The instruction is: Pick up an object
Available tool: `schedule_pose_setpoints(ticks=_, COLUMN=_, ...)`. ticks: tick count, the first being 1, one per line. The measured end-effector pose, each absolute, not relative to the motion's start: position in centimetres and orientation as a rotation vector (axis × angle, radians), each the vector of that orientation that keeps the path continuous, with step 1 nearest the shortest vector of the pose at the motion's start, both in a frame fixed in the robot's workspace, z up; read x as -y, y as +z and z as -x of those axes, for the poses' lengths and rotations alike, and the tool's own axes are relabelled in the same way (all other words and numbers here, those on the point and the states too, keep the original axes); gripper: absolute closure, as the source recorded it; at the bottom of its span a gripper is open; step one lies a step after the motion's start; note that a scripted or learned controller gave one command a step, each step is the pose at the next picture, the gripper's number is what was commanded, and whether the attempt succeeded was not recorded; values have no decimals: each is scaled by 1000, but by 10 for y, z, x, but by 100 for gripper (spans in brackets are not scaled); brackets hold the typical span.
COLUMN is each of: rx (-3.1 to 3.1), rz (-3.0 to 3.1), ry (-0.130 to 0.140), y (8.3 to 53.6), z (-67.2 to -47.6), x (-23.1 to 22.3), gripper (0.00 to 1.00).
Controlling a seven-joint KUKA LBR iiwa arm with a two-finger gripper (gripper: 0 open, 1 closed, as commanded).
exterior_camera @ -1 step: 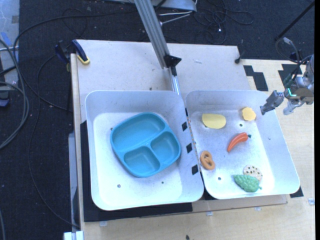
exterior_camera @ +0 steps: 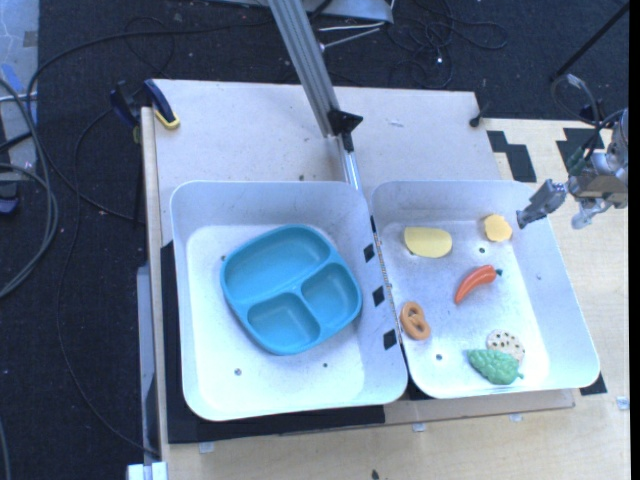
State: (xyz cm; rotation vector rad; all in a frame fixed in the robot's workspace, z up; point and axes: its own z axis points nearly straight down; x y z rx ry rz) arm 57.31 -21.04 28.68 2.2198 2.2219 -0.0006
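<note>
From my remote seat I saw the gripper [exterior_camera: 540, 206] hanging at the upper right rim of the right bin [exterior_camera: 560, 298], about two o'clock from that bin's centre, with the arm's wrist just off the view's edge beyond it. The jaws carried nothing; whether they stood wide or narrow I could not tell, since they were small and blurred at that slant. The candidates for picking all lay in the right bin: a yellow flat piece [exterior_camera: 428, 241] near twelve o'clock, a small yellow-orange piece [exterior_camera: 497, 228] toward one o'clock and nearest the jaws, an orange carrot-like piece [exterior_camera: 476, 282] at the centre, a brown pretzel [exterior_camera: 414, 320] at eight o'clock hard by the inner wall, and a green leafy piece [exterior_camera: 495, 366] at five o'clock touching a speckled cookie [exterior_camera: 506, 345]. They lay well apart for the most part, which I judged left room for the jaws to straddle one. The left bin [exterior_camera: 200, 368] held a blue divided tray [exterior_camera: 290, 288], likely a drop-off place. Both bins sat on the worktop [exterior_camera: 250, 128]. I judged the pick as not yet begun, the small yellow-orange piece being the easiest reach.
</note>
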Motion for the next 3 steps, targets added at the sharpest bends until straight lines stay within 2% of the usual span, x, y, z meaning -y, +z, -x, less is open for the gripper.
schedule_pose_setpoints(ticks=1, rx=-2226, rz=-2223, ry=-5, y=227, z=-576, x=202, gripper=0)
schedule_pose_setpoints(ticks=3, rx=-2223, rz=-2224, ry=-4, y=137, z=-572, x=208, gripper=0)
